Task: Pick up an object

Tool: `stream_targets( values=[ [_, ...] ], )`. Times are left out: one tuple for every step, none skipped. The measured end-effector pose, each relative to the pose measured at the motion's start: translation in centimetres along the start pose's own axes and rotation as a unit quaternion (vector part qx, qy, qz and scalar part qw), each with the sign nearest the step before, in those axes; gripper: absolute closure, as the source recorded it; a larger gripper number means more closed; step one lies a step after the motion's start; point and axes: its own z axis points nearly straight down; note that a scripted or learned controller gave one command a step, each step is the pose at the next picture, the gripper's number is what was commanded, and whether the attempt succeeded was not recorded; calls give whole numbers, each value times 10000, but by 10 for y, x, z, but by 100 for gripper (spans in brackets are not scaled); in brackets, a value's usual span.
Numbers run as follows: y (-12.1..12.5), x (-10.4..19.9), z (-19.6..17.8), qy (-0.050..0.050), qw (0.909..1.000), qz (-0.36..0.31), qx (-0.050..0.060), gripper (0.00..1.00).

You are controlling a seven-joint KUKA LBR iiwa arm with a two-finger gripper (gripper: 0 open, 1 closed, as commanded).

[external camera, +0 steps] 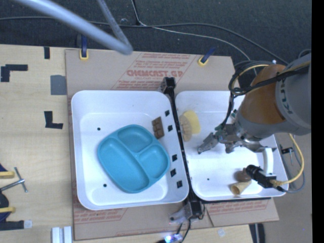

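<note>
Two white bins sit side by side on the counter [30, 135]. The left bin [83, 110] has a blue plate [132, 158] with three parts in it. A small brown block [158, 127] lies just beside the plate, near the wall between the bins.

The grey arm [283, 105] with the orange band reaches into the right bin [212, 186]. Its tool [206, 146] hangs low over the middle of this bin. I cannot tell if the tool is spread apart or squeezed together. Nothing shows between its tips.

A pale yellow brush-like thing [191, 123] lies near the left wall of the right bin, close to the tool but apart from it. A tan cone [241, 188] and a small brown lump [244, 175] lie near the front of this bin, just beside each other.
</note>
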Motion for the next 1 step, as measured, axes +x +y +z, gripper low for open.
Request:
stream_targets(
  values=[
    [0, 0, 49, -10, 10000, -2, -40, 0]
  ],
)
